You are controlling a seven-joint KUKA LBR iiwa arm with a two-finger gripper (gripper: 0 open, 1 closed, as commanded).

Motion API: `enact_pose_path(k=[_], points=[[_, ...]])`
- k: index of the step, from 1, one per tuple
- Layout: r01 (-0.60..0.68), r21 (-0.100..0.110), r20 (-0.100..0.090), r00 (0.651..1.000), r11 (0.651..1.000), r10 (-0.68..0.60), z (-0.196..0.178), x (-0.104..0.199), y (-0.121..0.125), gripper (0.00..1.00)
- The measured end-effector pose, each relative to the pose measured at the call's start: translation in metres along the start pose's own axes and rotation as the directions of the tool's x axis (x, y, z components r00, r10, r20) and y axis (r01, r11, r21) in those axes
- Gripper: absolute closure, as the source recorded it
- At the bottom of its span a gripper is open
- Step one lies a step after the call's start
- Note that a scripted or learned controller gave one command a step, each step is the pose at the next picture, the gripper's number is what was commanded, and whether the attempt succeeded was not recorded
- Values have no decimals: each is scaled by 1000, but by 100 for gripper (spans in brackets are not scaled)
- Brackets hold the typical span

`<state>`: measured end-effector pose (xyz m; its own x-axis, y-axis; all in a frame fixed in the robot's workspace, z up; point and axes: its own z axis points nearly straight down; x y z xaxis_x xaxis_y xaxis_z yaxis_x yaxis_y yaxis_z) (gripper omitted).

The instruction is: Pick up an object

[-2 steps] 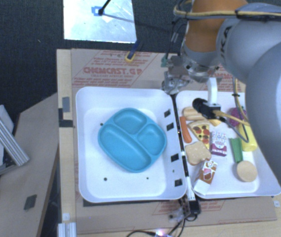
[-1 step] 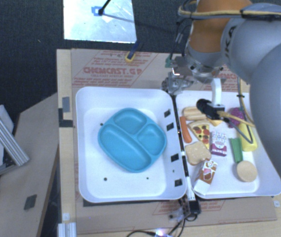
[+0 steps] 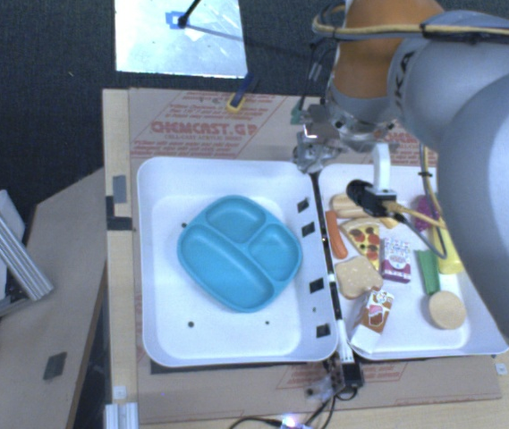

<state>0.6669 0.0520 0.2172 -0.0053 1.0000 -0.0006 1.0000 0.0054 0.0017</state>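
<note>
Cannot tell the jaws' spread; hanging low over the right bin's (image 3: 419, 350) far end. Just in front, a toy pizza slice (image 3: 364, 237) among other play food: probably light, stiff, slick plastic, lying flat. Better pinched across its narrow edges than pressed on its face

Robotics lab, white bins (image 3: 160, 329) on bench, toy food (image 3: 361, 237)

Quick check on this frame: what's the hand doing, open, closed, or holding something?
Hand: cannot be told; it sits at the far rim where the two bins meet, with no object seen between its tips.
</note>
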Motion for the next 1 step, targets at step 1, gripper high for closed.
enact_pose_path(k=[1], points=[[-5,1,0,1000,1000,5,1,-6,-12,100]])
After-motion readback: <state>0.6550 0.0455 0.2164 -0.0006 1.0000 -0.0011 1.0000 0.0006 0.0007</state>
